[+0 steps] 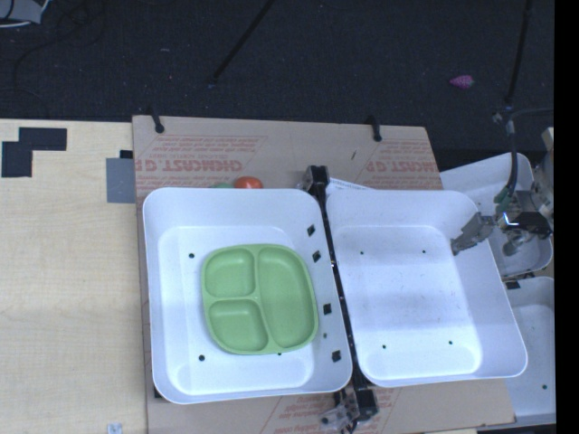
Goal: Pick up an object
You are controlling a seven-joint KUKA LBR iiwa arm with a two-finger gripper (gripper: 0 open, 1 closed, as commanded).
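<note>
We find the gripper (472,233) at the frame's right, over the right bin's (425,369) upper right rim, reaching leftward; we cannot tell its state. The green divided plate (260,298) lies flat in the left bin (172,351).
</note>
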